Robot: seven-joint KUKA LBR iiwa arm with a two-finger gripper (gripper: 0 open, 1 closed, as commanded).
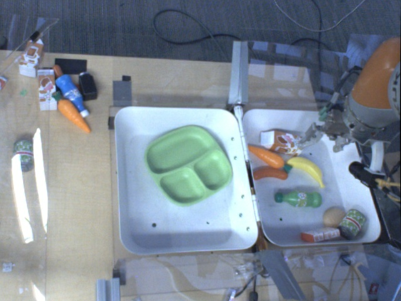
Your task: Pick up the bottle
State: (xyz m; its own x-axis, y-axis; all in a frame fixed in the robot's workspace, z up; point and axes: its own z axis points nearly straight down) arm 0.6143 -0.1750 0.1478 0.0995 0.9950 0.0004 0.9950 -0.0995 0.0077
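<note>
A small green bottle (298, 199) with a white label lies on its side in the right bin (371, 227), cap pointing left. My gripper (312, 137) hangs over the back part of that bin, well behind the bottle and apart from it. It is close to a brown and white carton (283, 142). Nothing shows in its grasp.
Around the bottle lie a banana (307, 169), a carrot (265, 156), a red sausage (270, 174), a tan ball (334, 216), a can (353, 223) and a flat red box (320, 235). The left bin (135, 231) holds a green divided plate (188, 164). A blue bottle (70, 96), a carrot and cartons lie on the bench at far left.
</note>
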